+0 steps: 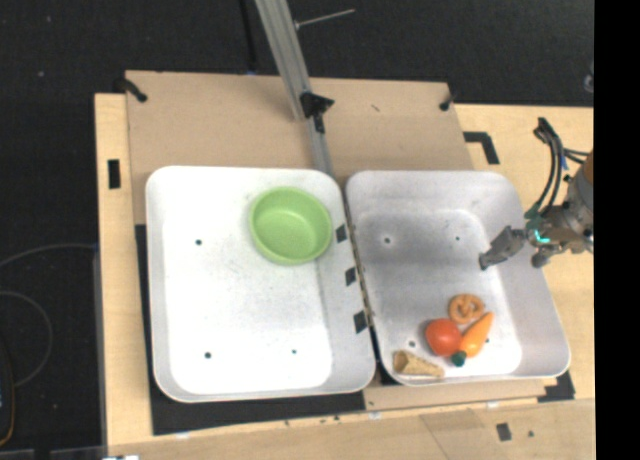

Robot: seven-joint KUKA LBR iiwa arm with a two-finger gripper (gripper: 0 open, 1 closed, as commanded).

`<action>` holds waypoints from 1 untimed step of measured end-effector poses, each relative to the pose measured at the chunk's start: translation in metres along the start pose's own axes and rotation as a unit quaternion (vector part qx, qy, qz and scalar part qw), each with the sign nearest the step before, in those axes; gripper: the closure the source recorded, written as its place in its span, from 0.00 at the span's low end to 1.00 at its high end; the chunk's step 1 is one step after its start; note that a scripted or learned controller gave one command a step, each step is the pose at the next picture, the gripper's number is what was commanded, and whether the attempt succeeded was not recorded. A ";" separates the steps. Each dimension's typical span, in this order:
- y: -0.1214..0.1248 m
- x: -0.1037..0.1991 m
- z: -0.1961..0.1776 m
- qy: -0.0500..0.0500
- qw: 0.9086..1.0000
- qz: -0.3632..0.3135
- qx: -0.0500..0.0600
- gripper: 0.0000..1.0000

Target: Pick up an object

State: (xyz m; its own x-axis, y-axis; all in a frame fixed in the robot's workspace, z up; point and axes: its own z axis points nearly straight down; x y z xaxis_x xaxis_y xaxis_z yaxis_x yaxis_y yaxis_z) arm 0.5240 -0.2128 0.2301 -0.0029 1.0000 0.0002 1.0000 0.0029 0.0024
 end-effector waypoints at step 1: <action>-0.002 0.009 0.050 0.000 1.000 0.002 0.003 0.00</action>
State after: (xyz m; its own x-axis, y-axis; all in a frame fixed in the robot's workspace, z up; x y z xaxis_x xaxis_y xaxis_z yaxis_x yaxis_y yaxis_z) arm 0.5217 -0.2038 0.1798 0.0002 1.0000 -0.0004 1.0000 -0.0002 -0.0039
